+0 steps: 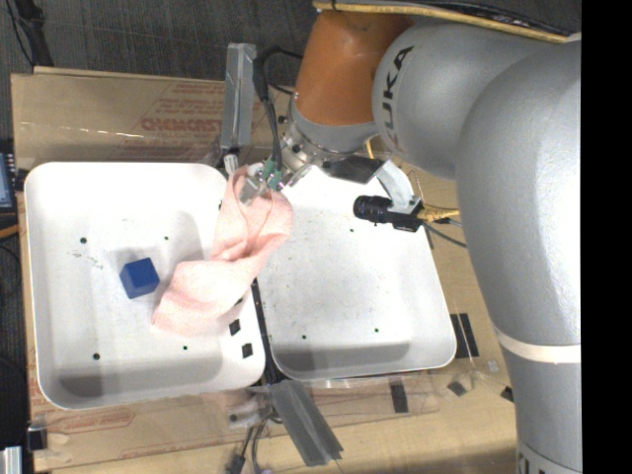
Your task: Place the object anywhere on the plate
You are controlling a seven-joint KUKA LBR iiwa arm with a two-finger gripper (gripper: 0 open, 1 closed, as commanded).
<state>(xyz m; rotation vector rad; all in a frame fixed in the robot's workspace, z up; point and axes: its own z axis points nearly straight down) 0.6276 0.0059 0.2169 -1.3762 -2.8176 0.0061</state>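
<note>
Across two bins (59, 215): one pink cloth (222, 270), one blue cube (139, 276).

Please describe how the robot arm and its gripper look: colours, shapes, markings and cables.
The arm is large, rounded and light grey, with dark KUKA lettering and an orange band above the wrist. The gripper is small and metallic, with some green parts. A black cylindrical part sticks out near the wrist, beside thin cables.

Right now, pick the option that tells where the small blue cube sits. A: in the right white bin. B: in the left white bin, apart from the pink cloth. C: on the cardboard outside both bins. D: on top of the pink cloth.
B: the small blue cube rests on the left white bin floor, left of the pink cloth, not touching it.
</note>
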